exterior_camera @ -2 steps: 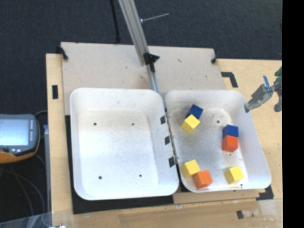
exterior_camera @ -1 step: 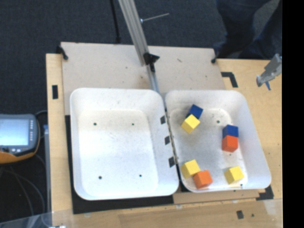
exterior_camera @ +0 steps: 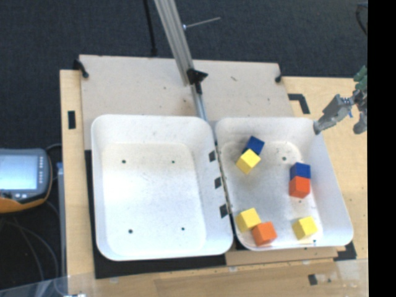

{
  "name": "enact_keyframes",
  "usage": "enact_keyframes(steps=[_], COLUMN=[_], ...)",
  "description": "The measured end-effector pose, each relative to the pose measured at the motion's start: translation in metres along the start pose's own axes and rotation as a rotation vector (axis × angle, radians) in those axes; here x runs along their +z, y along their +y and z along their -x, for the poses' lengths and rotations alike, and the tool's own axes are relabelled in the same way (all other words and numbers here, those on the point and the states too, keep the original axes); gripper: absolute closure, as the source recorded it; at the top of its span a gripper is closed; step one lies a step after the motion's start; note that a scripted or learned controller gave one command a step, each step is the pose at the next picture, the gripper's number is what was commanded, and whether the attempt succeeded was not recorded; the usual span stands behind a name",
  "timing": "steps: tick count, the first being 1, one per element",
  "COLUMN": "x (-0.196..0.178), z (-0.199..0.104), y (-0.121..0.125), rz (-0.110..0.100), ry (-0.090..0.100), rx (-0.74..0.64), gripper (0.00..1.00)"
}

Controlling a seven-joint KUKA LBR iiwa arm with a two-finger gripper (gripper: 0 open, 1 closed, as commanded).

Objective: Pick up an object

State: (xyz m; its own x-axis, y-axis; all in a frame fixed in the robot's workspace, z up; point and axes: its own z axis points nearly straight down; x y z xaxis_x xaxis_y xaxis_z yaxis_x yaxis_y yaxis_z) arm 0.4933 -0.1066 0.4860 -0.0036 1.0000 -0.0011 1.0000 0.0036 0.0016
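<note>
The right bin (exterior_camera: 279,133) holds several small blocks. A blue block (exterior_camera: 253,145) leans on a yellow block (exterior_camera: 249,160) near the bin's back left. Toward the right wall, a second blue block (exterior_camera: 301,170) touches an orange block (exterior_camera: 299,186). Along the front lie a yellow block (exterior_camera: 249,218), an orange block (exterior_camera: 264,232) against it, and another yellow block (exterior_camera: 304,227). My gripper (exterior_camera: 338,127) hangs at the view's right edge, beyond the bin's back right corner and above the bench. It is open, with nothing between its fingers (exterior_camera: 325,121).
The left bin (exterior_camera: 154,184) sits beside the right one, sharing a middle edge. A slanted aluminium post (exterior_camera: 175,33) rises from behind the bins. A small screen device (exterior_camera: 21,173) sits off the bench at the left.
</note>
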Motion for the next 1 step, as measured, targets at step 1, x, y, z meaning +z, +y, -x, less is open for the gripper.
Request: enact_keyframes(steps=[1], x=[0.0584], z=[0.0095], y=[-0.0096], rz=[-0.004], ry=[-0.001], rx=[0.005], gripper=[0.00])
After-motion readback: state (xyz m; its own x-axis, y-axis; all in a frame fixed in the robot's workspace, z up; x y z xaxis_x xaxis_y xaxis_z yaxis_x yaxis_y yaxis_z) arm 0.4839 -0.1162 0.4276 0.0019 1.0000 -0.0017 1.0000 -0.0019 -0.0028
